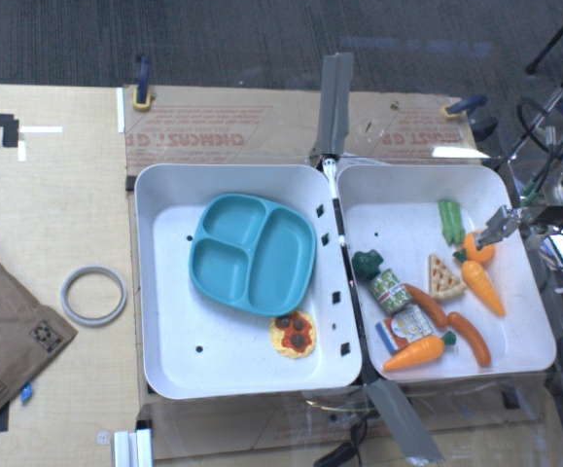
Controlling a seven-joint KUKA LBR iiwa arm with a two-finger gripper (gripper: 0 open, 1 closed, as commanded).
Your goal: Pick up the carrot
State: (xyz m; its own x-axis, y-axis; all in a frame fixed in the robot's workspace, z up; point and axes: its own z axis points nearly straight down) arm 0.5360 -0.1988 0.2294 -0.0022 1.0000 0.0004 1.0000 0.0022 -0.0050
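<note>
Lying slantwise in the right bin — tapered orange carrot, green-topped.

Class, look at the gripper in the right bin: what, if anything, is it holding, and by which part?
It cannot be told. The gripper sits at the orange top end of the carrot near the bin's right wall, but no hold is visible.

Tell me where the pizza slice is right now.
The pizza slice lies in the left bin, near its front edge, just below the blue tray.
</note>
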